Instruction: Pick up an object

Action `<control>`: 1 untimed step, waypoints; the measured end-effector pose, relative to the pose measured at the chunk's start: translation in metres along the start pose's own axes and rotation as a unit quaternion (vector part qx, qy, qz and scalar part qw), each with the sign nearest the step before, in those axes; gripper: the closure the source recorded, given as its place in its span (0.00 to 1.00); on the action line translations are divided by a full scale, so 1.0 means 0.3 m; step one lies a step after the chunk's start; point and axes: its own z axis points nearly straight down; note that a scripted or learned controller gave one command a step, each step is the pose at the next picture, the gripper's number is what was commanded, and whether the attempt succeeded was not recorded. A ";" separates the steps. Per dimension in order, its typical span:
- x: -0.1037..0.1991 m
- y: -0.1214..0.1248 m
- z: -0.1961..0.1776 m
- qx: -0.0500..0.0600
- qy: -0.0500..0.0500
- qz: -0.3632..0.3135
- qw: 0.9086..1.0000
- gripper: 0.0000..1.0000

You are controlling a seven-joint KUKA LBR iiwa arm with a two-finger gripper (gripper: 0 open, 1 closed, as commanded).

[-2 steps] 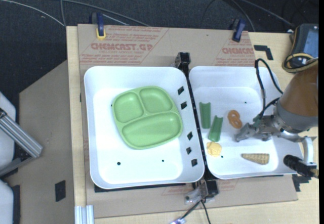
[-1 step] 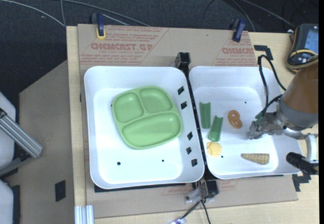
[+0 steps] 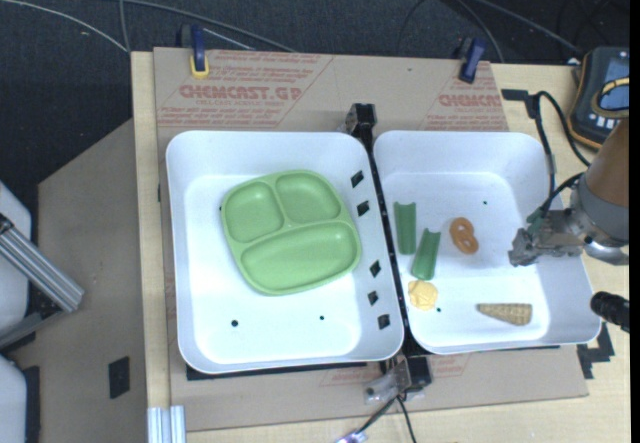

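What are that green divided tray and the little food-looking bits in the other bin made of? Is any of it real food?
The green tray looks like moulded plastic: one even colour, smooth rounded dividers. The two green sticks, pretzel, yellow piece and cone are probably plastic toy food, with flat, uniform colours, though they are too small to be sure.

Arm point(image 3: 610, 186) at right edge: rounded tan-orange band above, pale grey collar beneath it. Wrist section shorter, grey metal, dull sheen. Tool point(image 3: 527, 249) small, dark grey-green, boxy, blurred; few lighter specks on housing, fine detail unreadable. Thin dark cable loops from wrist up past band. Separate black rounded part point(image 3: 612, 308) low beside wrist, glossy, shape unclear.
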 end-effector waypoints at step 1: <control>0.028 0.018 -0.197 -0.001 0.000 -0.002 1.000 1.00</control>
